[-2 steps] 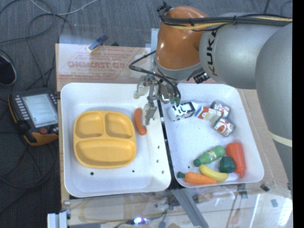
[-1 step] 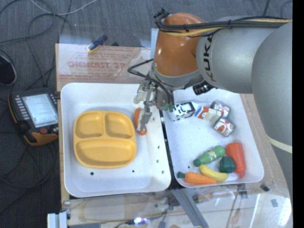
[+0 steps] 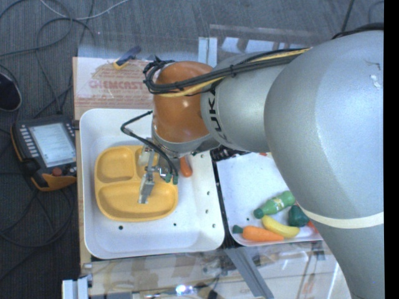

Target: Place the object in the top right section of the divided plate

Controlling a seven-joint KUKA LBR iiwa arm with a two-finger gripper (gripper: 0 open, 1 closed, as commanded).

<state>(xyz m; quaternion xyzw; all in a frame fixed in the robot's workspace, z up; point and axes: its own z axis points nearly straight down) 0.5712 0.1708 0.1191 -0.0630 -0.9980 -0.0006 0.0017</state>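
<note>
A yellow divided plate (image 3: 116, 167) lies in the left white bin (image 3: 193, 229). My gripper (image 3: 151, 180) hangs over the plate's right side, above the ridge between the upper right section and the large lower section. A small orange object (image 3: 185, 166) shows just right of the gripper, by the plate's right rim; whether it is held or lying in the bin is unclear. The wrist hides most of the upper right section.
The right bin (image 3: 240, 179) holds a green bottle (image 3: 276, 204), a yellow banana (image 3: 280, 226), an orange carrot (image 3: 262, 234) and a dark green piece (image 3: 297, 217) at its near edge. The big grey arm covers that bin's far side. A pendant (image 3: 45, 147) lies left of the bench.
</note>
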